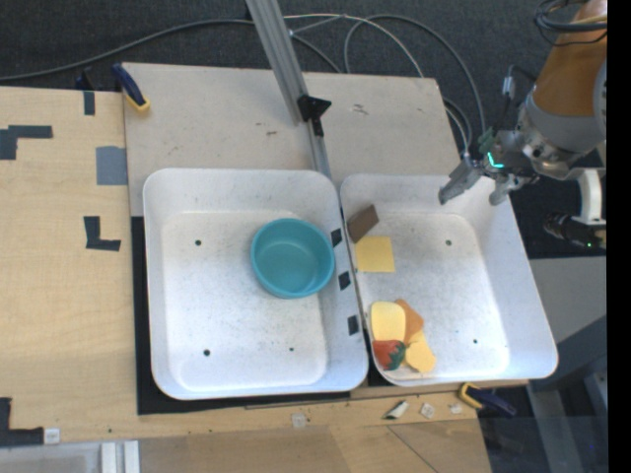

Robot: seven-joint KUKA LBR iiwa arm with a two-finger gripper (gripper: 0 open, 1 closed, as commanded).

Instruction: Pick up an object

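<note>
Left bin (173,264) holds a teal bowl (292,256); right bin (513,294) holds a brown block (363,222), yellow square (375,254) and piled toy food (401,336); the hand (475,185) hovers spread and empty above its far-right corner.

Two bins are sitting side by side on the table (59,264), the left bin (168,264) holding a bowl (292,256), the right bin (493,294) holding a flat square (375,254) behind clustered food pieces (399,335).
</note>
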